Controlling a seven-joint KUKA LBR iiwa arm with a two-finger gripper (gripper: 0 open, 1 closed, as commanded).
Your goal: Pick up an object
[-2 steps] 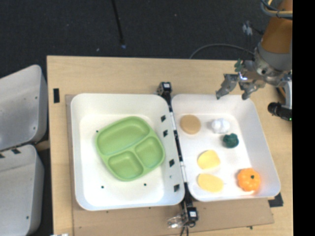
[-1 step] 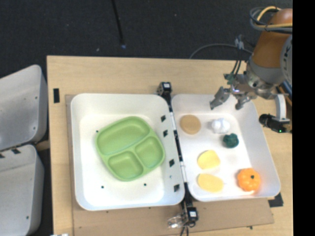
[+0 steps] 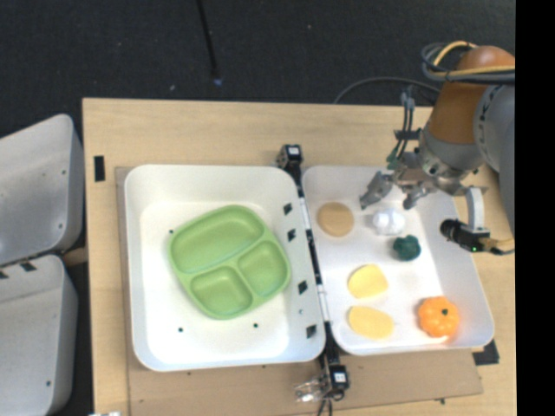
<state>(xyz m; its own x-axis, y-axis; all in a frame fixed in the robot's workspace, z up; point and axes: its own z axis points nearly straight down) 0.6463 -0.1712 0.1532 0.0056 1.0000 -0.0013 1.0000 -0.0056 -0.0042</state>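
Observation:
My gripper (image 3: pixel 392 196) hangs over the back of the right bin (image 3: pixel 460 271), its two fingers spread open with nothing between them. Just below the fingers lies a small white object (image 3: pixel 388 222). A tan round cookie (image 3: pixel 335 219) sits to its left. A dark green lump (image 3: pixel 405 248) lies to the right of the white object. Nearer the front lie two yellow pieces (image 3: pixel 367 281) (image 3: pixel 370 321) and an orange pumpkin (image 3: pixel 438 316) in the front right corner.
The left bin (image 3: pixel 147 319) holds a green divided plate (image 3: pixel 228 260). Clips and a divider edge (image 3: pixel 308 258) run between the two bins. Cables and the arm's wrist (image 3: pixel 460 120) stand at the back right. White panels (image 3: pixel 35 198) lie off the bench's left side.

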